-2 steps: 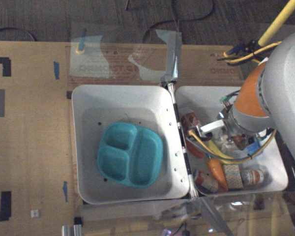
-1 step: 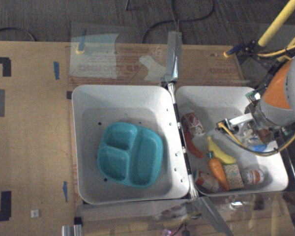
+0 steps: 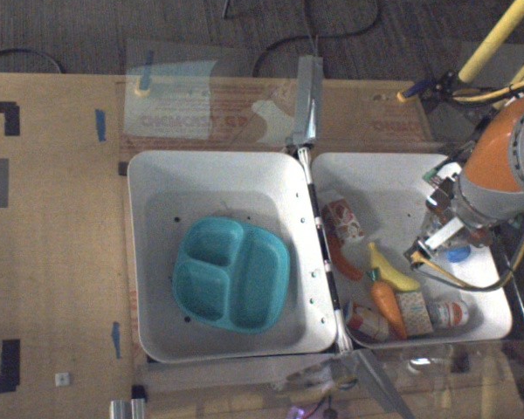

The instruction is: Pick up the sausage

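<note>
Sausage (image 3: 344,258) lies along right bin (image 3: 380,168)'s left wall, beside the banana (image 3: 393,270) — likely light, stiff, smooth toy; pinch mid-length across its width — gripper (image 3: 422,250) nearby, finger state cannot tell.

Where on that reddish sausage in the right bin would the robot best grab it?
Probably mid-length, coming from above, fingers closing across its narrow width. The sausage lies flat and slanted by the bin's left wall, its lower end near the banana, so the middle looks freest.

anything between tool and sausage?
Camera view: the banana lies between the tool and the sausage; otherwise bare bin floor.
</note>
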Robot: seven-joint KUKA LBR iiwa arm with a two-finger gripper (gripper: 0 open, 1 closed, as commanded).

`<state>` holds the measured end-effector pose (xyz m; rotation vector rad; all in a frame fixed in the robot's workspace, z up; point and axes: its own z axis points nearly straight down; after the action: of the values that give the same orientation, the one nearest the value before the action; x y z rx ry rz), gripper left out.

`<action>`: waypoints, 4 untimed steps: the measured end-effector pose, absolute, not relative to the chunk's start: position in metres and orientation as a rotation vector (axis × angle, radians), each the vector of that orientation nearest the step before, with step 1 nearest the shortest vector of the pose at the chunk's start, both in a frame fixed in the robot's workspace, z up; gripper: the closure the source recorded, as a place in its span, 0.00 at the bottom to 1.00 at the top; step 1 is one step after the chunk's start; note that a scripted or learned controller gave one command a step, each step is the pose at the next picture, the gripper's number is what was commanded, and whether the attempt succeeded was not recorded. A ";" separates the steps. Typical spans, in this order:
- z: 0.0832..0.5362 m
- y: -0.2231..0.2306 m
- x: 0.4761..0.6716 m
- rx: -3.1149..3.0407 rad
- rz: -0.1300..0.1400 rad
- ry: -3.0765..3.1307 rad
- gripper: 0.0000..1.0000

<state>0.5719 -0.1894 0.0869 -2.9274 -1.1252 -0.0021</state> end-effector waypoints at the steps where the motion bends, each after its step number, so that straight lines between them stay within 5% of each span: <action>1: 0.087 -0.155 0.566 -3.127 -0.010 -0.342 1.00; 2: 0.089 -0.201 0.553 -2.913 -0.029 -1.090 1.00; 3: 0.089 -0.199 0.526 -2.623 -0.028 -1.728 1.00; 4: 0.151 -0.200 0.531 -2.969 0.007 -1.018 1.00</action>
<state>0.5314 -0.2002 0.1510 -2.9692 -1.0184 0.0074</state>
